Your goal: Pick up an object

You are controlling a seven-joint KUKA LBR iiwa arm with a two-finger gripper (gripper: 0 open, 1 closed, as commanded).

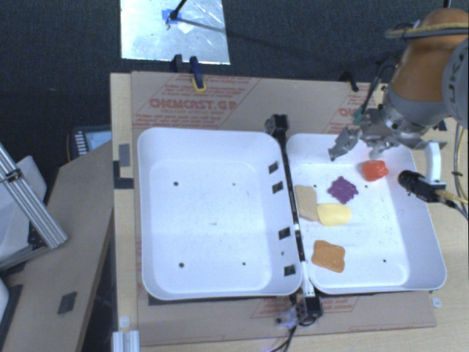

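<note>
A: Entry, single frame. Which bin holds the objects?

B: All in the right bin (421, 259). The left bin (212, 218) carries nothing to pick. Both sit on a cardboard sheet (242, 97) laid over the desk, presumably to keep them from sliding.

A: List the objects.

B: A red-orange piece (374, 170) near the far right; a purple piece (342, 190) toward the middle; a yellow block (333, 214) touching a pale beige slab (306, 203) that lies along the bin's left wall; an orange piece (328, 256) apart from them, toward the near side.

A: Gripper position and state?

B: The gripper (363, 147) hangs over the far end of the right bin, fingers spread apart, one finger (342, 145) to the left and the other just above the red-orange piece. Nothing lies between them.

A: Is it touching anything?

B: Probably not; the slant of the view makes its height over the bin floor hard to judge.

A: Likely target?

B: My judgement: the red-orange piece, nearest the gripper. It stands alone, which suits a two-finger grasp; the yellow and beige pair crowd each other and the wall.

A: Risk?

B: The piece lies close to the far wall, so a finger may catch the rim.
</note>
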